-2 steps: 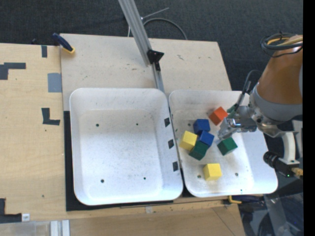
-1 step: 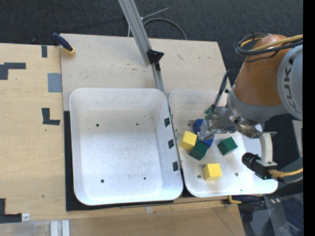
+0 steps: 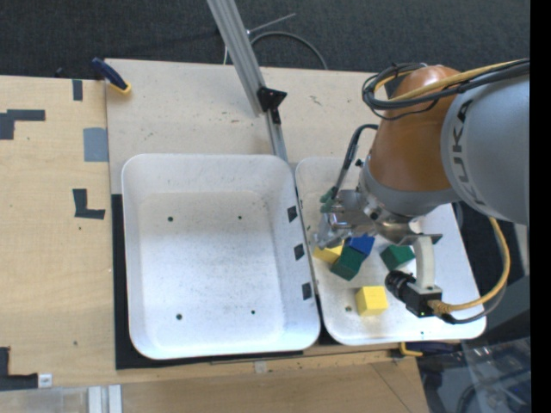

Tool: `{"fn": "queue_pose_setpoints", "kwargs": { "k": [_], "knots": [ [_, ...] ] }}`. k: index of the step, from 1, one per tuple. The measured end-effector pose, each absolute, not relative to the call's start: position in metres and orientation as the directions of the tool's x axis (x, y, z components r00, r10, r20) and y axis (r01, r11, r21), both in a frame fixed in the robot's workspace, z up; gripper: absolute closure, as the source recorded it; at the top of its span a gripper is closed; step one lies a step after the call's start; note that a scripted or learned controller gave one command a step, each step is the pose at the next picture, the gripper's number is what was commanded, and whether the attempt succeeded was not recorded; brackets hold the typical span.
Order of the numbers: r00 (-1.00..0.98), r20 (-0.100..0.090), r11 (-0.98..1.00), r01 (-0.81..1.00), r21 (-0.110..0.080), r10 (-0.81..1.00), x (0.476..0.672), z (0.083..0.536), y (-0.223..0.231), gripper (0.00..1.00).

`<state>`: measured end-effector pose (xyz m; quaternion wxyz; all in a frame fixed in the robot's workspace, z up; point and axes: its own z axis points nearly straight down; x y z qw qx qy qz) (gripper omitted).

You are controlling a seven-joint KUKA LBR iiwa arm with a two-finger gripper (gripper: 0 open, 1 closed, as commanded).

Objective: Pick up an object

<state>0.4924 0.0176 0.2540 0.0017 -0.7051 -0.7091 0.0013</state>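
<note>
Single fixed camera sitting above the bench [image 3: 198, 101], looking down at a slant, taking in both bins: left bin [image 3: 138, 256] left of the jaws, right bin [image 3: 461, 291] under them. Arm [image 3: 465, 144] entering from right, filling much of that side.

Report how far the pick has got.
Done: the arm has reached over the right bin, with the gripper low among the blocks near its left wall. In hand: nothing visibly held. Left: grasp and lift. The blue block, green block and yellow cube lie in the bin.
</note>
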Motion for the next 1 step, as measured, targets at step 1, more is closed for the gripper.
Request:
{"fn": "queue_pose_setpoints", "kwargs": {
  "k": [1],
  "knots": [
    [-0.007, 0.001, 0.007, 1.0, -0.004, 1.0, 0.5006, 0.2366, 0.0713, 1.0]
  ]
}}
